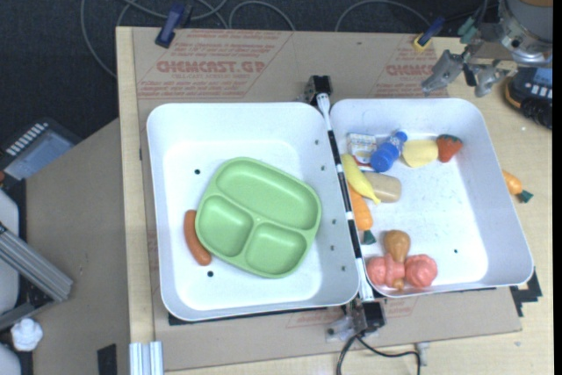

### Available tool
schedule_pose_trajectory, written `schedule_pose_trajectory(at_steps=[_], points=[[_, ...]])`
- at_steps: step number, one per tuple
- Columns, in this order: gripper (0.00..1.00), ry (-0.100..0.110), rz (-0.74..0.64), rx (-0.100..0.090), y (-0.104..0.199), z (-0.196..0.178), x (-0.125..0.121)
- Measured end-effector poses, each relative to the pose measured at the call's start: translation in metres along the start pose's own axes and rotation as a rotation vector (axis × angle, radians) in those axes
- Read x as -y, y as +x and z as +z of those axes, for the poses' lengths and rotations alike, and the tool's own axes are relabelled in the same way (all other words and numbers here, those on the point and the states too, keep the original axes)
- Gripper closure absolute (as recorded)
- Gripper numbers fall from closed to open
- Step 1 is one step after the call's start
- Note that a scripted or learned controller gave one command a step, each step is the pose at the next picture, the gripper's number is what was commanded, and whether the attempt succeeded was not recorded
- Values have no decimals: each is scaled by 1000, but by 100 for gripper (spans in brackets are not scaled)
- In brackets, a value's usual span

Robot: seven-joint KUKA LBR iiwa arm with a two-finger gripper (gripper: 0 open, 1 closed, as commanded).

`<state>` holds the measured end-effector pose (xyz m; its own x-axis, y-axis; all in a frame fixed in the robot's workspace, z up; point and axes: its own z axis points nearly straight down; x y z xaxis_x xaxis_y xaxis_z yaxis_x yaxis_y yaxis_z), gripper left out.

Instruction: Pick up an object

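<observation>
The toys, among them a yellow banana [356,178], lie in your right bin [474,145]; your pincer [460,71] hangs above its far rim, fingers spread, holding nothing.

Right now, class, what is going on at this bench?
A robot arm's gripper hovers above the far edge of the right bin, holding nothing. That bin holds toy food: a banana, a lemon, a strawberry and more. The left bin holds a green divided plate with a sausage beside it.
</observation>
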<state>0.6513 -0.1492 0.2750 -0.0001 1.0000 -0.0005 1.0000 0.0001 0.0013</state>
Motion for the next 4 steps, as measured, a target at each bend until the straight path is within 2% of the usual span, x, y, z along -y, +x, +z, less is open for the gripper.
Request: schedule_pose_trajectory(at_steps=[1, 2, 3, 4], points=[[0, 3, -1, -1, 46, 83, 40], [0, 1, 1, -1, 45, 175, 29], [0, -4, 0, 1, 57, 186, 12], [0, -10, 0, -3, 49, 185, 16]])
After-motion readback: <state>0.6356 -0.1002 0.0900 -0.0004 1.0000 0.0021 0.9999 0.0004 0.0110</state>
